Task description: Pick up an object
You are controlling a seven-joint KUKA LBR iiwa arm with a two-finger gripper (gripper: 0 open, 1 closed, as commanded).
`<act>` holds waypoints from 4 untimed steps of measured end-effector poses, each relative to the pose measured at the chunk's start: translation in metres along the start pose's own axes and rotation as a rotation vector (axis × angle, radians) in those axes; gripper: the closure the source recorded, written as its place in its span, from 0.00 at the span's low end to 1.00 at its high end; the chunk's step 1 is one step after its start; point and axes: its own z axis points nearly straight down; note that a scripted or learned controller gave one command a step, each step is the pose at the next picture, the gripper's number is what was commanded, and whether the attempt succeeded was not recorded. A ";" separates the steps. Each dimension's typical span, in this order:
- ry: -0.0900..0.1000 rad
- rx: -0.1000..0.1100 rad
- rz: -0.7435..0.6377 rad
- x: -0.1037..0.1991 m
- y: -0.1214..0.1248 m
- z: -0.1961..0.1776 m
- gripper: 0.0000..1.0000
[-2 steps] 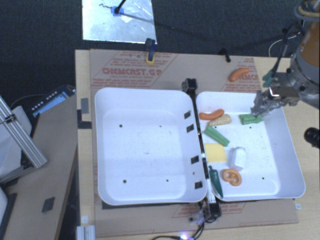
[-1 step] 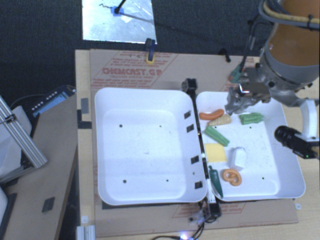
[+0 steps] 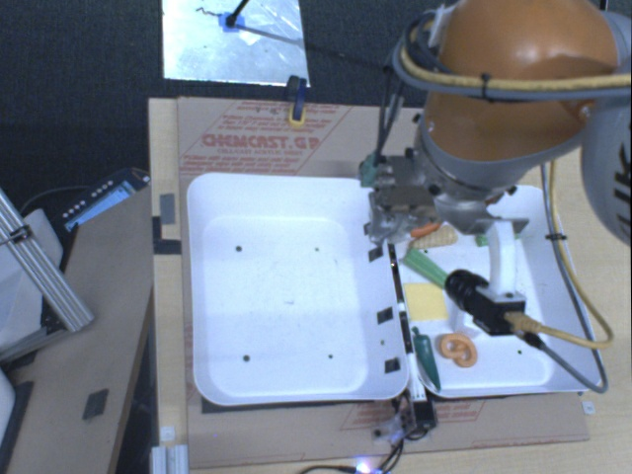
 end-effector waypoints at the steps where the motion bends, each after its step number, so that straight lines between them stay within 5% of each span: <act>1: 0.001 -0.004 0.004 0.062 0.001 -0.034 1.00; 2: 0.000 -0.003 0.004 0.098 0.007 -0.031 1.00; 3: -0.002 0.003 0.009 0.109 0.001 0.071 1.00; 4: 0.003 -0.011 0.011 0.076 0.002 -0.074 1.00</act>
